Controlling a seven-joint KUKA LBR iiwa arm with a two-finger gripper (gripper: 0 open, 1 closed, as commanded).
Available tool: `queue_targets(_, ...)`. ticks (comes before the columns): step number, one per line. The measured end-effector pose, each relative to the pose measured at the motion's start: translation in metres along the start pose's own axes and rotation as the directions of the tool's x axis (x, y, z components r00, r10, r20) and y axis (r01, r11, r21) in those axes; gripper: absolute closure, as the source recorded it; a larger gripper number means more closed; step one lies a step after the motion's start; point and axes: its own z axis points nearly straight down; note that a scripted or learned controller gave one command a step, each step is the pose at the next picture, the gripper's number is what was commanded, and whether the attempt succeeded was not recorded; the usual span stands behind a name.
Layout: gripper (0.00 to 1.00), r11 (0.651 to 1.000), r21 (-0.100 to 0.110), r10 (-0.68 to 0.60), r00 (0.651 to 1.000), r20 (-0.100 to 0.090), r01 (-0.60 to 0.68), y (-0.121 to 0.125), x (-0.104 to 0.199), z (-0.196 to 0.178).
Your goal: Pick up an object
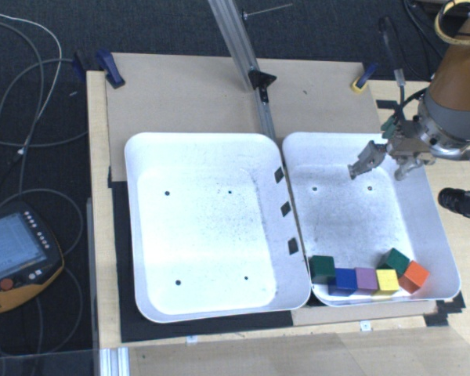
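Claw [382, 163] hung spread and bare over the right bin's [423, 210] far edge; blocks [366, 276] lined its near edge.

1. The tool [382, 165] hangs over the far part of the right bin [338, 214], fingers spread apart with nothing between them.
2. Along that bin's near wall sit a dark green block [322, 268], blue block [345, 280], purple block [366, 278], yellow block [387, 280], orange block [414, 276] and another green block [395, 258].
3. The left bin [204, 222] lies beside it on the tabletop [188, 92].
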Motion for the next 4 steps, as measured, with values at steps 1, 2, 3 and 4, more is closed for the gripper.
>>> queue_targets(1, 0.0, 1.0, -0.003, -0.007, 1.0, -0.001, 0.007, 0.008, 0.053, -0.004)
queue_targets(2, 0.0, 1.0, 0.004, -0.007, 1.0, -0.002, 0.007, 0.014, 0.109, 0.02)
queue_targets(3, 0.0, 1.0, 0.008, -0.006, 1.0, -0.002, 0.006, -0.021, 0.164, 0.062)
queue_targets(4, 0.0, 1.0, 0.004, -0.006, 1.0, -0.002, 0.006, -0.039, 0.204, 0.06)
